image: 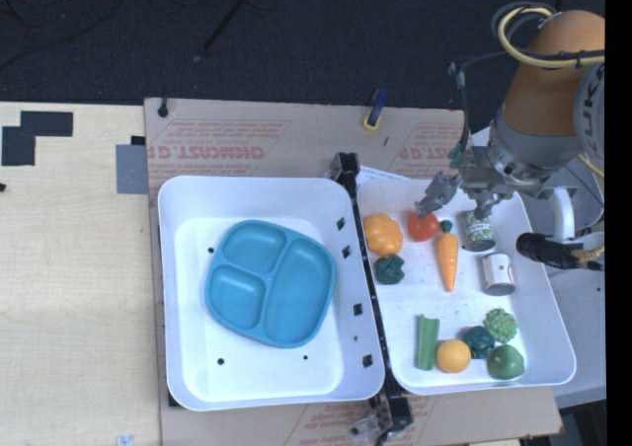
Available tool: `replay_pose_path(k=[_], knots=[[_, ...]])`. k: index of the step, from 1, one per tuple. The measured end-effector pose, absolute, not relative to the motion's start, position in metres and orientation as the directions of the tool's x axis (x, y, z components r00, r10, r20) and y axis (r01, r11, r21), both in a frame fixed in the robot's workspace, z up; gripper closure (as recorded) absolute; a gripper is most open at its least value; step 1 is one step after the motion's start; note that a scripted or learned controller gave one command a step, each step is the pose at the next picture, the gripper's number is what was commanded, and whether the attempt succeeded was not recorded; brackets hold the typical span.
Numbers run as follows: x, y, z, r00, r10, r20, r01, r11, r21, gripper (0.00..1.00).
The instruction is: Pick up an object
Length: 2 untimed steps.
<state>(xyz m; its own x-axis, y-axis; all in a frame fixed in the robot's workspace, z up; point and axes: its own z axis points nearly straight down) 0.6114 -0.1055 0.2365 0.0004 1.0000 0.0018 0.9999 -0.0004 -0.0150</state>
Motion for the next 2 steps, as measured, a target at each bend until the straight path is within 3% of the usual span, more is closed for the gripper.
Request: replay_pose_path(k=[1,2], knots=[[0.614,-0.106,0.244,-0.001,1.0,0.0,1.0,0.001,-0.001,0.0],[0.615,-0.109,0.2,0.0,1.0,0.001,1.0,0.0,-0.007,0.0]])
